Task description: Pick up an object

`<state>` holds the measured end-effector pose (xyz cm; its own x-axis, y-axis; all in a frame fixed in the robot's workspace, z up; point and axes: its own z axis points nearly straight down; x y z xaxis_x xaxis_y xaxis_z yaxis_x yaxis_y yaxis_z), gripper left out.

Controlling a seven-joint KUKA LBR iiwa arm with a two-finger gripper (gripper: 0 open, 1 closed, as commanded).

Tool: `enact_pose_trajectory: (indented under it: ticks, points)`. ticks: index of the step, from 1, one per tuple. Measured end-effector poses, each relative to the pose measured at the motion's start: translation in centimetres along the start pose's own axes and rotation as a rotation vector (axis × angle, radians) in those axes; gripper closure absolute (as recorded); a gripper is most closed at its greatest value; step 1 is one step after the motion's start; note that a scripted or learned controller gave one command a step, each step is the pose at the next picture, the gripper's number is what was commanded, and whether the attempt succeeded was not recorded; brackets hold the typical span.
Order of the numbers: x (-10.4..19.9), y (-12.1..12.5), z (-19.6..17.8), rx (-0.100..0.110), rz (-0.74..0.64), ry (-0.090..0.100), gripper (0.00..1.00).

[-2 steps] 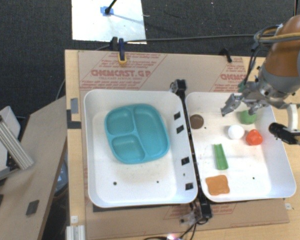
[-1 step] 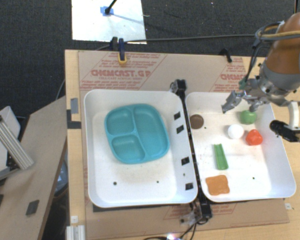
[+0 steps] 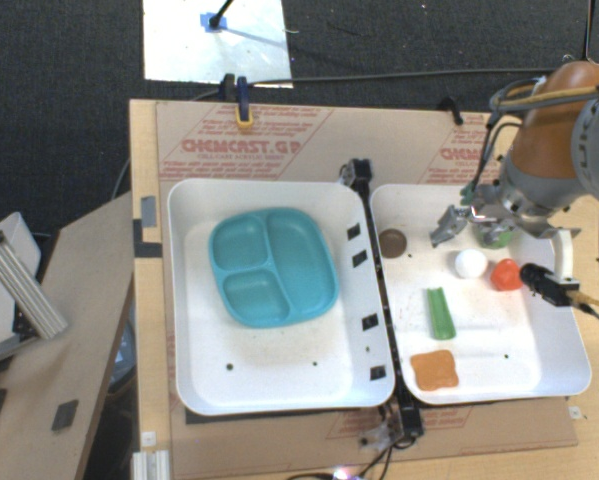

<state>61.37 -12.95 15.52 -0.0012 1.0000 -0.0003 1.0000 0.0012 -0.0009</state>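
Five small objects (image 3: 470, 263), seemingly loose

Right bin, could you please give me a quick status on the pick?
Gripper above right bin, upper part, nothing seen held. White ball just below it, red piece beside. Brown disc, green stick, orange patty lie apart.

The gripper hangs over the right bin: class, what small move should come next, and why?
Probably lower the gripper a little toward the white ball, which lies just below it in the right bin and apart from the red piece. Nothing shows held between its fingers.
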Motion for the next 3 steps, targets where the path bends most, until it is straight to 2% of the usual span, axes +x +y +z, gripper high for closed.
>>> enact_pose_trajectory:
  ticks: [1,2,3]
  points:
    - [0.8,0.3,4.5,-0.002,-0.003,0.0,0.0]
    - [0.9,0.4,7.1,-0.002,-0.002,0.0,0.0]
    - [0.9,0.5,6.0,-0.004,-0.003,0.0,1.0]
